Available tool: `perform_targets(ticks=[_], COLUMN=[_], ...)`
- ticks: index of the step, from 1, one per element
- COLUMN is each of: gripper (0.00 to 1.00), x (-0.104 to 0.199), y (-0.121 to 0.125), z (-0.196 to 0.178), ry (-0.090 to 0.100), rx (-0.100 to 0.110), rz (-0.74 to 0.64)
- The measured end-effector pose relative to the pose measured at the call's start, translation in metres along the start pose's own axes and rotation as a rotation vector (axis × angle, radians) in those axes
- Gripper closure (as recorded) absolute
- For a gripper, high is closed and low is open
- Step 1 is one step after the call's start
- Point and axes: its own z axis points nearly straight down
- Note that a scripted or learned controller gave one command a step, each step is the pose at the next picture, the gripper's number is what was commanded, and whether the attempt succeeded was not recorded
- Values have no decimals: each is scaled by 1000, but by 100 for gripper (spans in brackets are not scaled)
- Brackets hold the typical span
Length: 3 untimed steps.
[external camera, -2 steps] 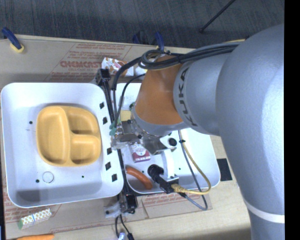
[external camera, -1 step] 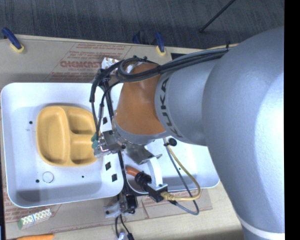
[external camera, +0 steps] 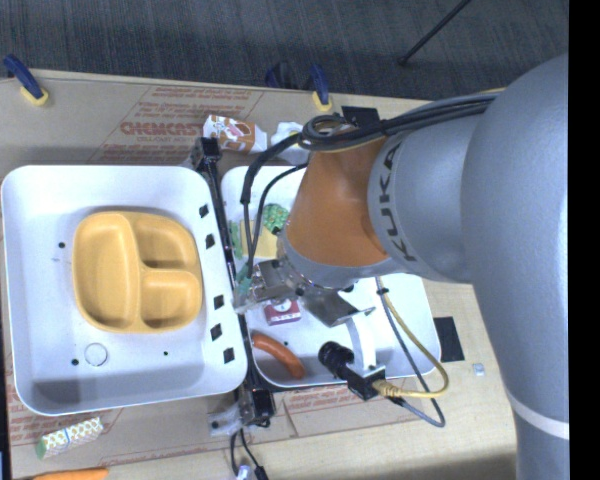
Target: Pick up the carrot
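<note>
The carrot [external camera: 278, 355] is a short orange piece lying at the near left corner of the right bin [external camera: 412, 298]. My gripper [external camera: 266, 285] hangs over the left part of that bin, a little beyond the carrot and apart from it. The orange-banded wrist covers most of the gripper from above. A small red and white item [external camera: 282, 313] lies between the gripper and the carrot.
The left bin [external camera: 30, 268] holds a yellow divided plate [external camera: 135, 268]. Green and yellow items [external camera: 268, 220] show in the right bin beneath the arm. A small packet [external camera: 230, 131] sits beyond the bins, and a wrapped packet [external camera: 70, 435] lies at the bench's near left. Cables [external camera: 410, 368] trail over the right bin.
</note>
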Motion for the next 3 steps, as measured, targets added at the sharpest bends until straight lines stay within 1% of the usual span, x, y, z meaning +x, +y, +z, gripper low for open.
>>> perform_targets(ticks=[1, 2, 3], gripper=[100, 100, 100], x=[-57, -119, -179], y=[-11, -23, -34], z=[0, -40, -104], ry=[1, -2, -6], rx=[1, -3, -5], rz=[-224, -300, -710])
